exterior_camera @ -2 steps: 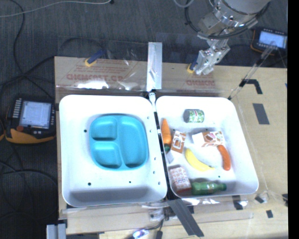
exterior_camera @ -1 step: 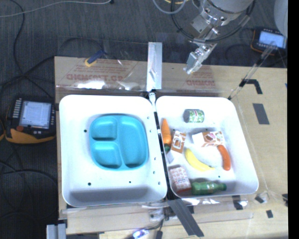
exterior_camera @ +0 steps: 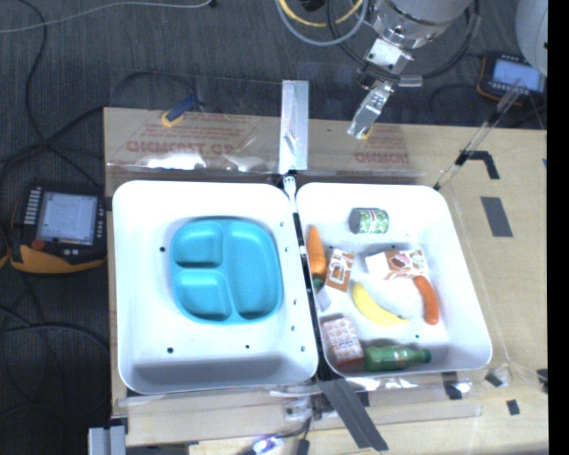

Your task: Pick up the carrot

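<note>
Orange carrot (exterior_camera: 315,252) lies against the right bin (exterior_camera: 462,267)'s left wall, so the gripper (exterior_camera: 368,113), high at upper centre, spread indiscernible, should descend lengthwise-aligned, clear of the wall.

Grey-white wrist housing, dark cables looping beside it; slim pale claw (exterior_camera: 366,114), fingers tapering.

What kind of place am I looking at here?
Probably a robotics lab bench set up for pick-and-place trials. A gripper hangs above two white bins, the right one filled with toy food such as a carrot and banana, with loose cables on the floor.
</note>
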You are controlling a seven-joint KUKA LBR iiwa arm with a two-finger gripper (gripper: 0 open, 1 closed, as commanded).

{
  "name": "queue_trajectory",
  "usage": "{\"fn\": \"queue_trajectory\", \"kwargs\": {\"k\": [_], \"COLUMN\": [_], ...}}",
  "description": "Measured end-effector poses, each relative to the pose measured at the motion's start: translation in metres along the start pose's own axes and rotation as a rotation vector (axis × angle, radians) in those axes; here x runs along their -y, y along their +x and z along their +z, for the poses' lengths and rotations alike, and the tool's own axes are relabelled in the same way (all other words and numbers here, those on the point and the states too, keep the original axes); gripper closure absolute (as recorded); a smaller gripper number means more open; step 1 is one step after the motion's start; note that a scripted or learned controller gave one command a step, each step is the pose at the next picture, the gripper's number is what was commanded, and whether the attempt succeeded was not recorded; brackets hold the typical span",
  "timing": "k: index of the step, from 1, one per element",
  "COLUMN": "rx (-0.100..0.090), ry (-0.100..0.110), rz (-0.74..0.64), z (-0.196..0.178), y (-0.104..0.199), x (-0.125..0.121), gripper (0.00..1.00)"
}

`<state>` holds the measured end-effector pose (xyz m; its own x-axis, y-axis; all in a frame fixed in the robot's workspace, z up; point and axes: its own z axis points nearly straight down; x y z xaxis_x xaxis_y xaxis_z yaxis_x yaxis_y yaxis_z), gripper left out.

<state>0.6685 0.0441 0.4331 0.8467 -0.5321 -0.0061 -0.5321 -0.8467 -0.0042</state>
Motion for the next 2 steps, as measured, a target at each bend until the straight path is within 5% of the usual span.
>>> {"fn": "queue_trajectory", "kwargs": {"k": [1, 2], "rx": [-0.001, 0.003], "ry": [-0.004, -0.004], "rz": [-0.354, -0.354], "z": [0.0005, -0.0072], "y": [-0.0114, -0.0124], "x": [0.0180, 0.0202], "gripper": [1.00, 1.00]}}
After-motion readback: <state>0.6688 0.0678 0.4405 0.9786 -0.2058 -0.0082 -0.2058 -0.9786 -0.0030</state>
